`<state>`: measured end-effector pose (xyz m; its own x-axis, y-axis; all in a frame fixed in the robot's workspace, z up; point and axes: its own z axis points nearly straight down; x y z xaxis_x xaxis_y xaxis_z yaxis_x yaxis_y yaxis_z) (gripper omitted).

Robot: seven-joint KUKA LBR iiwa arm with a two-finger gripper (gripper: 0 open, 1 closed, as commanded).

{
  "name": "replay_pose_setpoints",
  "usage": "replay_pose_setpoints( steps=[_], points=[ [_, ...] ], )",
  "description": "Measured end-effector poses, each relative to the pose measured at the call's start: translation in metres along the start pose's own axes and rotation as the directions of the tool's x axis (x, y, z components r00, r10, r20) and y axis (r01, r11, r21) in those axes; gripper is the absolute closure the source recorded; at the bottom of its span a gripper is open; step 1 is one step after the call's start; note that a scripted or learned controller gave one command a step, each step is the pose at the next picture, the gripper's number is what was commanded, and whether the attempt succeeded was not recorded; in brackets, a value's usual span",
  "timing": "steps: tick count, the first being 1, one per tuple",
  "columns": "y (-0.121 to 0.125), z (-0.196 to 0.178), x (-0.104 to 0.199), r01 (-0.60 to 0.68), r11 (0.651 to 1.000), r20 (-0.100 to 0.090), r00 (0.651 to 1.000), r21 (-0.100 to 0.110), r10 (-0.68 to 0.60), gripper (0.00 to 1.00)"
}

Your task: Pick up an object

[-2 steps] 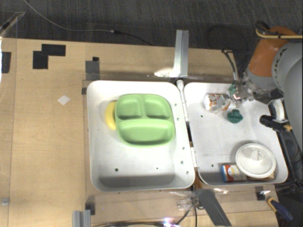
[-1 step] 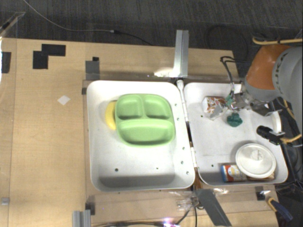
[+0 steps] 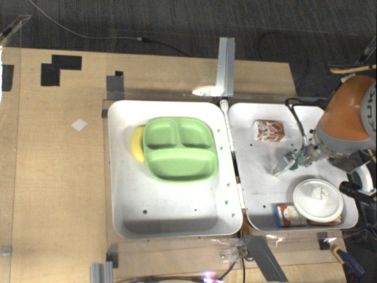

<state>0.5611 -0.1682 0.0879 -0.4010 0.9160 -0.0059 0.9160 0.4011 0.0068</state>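
camera view: yellow object mostly hidden under green divided tray

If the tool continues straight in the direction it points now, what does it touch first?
The tool points leftward and down in the right bin. Its line seems to meet bare bin floor first; the brown-and-white packet sits aside. Depth is hard to judge.

2 shallow white bins: left bin, right bin. 1 green divided plate and 1 yellow object in the left. 1 patterned packet, 1 white lidded container and 1 small can in the right.
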Motion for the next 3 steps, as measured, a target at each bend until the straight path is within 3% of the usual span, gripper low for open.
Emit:
replay_pose_setpoints(
  steps=[1, 2, 3],
  points=[
    [0.003, -0.014, -0.002, 0.001, 1.0, 0.006, 1.0, -0.009, -0.001, 1.0],
    [0.077, -0.099, 0.075, -0.001, 1.0, -0.003, 1.0, 0.0, 0.001, 1.0],
    [0.079, -0.11, 0.075, 0.004, 1.0, -0.001, 1.0, -0.005, -0.004, 1.0]
  ],
)
